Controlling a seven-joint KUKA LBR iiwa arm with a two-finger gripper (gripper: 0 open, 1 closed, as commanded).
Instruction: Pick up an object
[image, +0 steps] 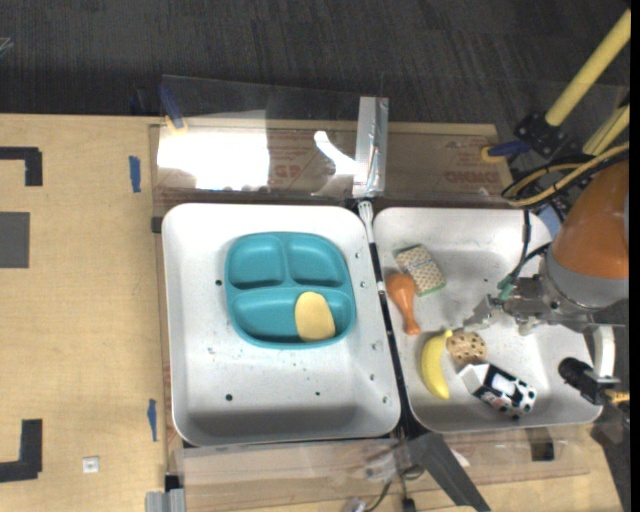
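The arm's grey wrist and orange band cover the right bin's (450, 225) right side, and the claw (500, 297) below them is too dark and small to tell whether it is open, closed or gripping. In that bin lie a carrot (405, 298), a speckled sponge (421, 268), a banana (434, 367), a cookie (465, 347) and a black-and-white toy (503, 393). The left bin (190, 330) holds a teal divided plate (262, 265) with a yellow lump (315, 316) in its lower compartment.
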